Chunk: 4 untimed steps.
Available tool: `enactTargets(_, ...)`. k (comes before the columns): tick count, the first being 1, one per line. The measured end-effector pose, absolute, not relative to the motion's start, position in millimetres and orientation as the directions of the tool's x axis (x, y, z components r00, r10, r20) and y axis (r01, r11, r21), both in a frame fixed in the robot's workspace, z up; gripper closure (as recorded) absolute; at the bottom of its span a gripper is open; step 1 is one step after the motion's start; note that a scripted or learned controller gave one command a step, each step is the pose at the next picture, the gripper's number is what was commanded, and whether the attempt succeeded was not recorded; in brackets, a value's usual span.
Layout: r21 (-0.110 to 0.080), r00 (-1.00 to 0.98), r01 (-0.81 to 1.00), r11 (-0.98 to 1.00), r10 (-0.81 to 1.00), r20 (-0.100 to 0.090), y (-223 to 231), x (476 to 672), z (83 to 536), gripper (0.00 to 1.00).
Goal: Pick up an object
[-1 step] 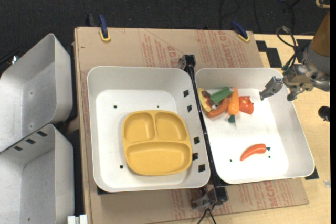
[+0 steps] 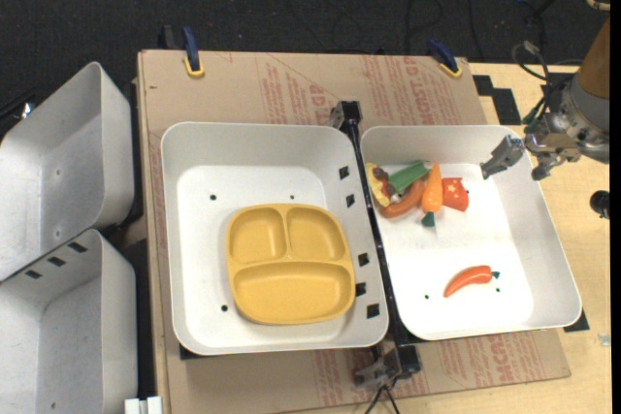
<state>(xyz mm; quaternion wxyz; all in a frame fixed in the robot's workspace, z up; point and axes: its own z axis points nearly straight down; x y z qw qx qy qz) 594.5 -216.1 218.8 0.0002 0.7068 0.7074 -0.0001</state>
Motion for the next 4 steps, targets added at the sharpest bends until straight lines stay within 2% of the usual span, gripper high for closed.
enactTargets(2,-0.003,-0.004,1.000,0.004,1.000,0.001,-203.3,599.1,115.1,0.00)
enactTargets(3,-0.001,-0.002,1.000,0.002,1.000,0.000,-202.9,599.2,91.5,0.00)
enactTargets(4,0.002,-0.004,1.000,0.004,1.000,-0.001,-202.8,600.0,102.9,1.00)
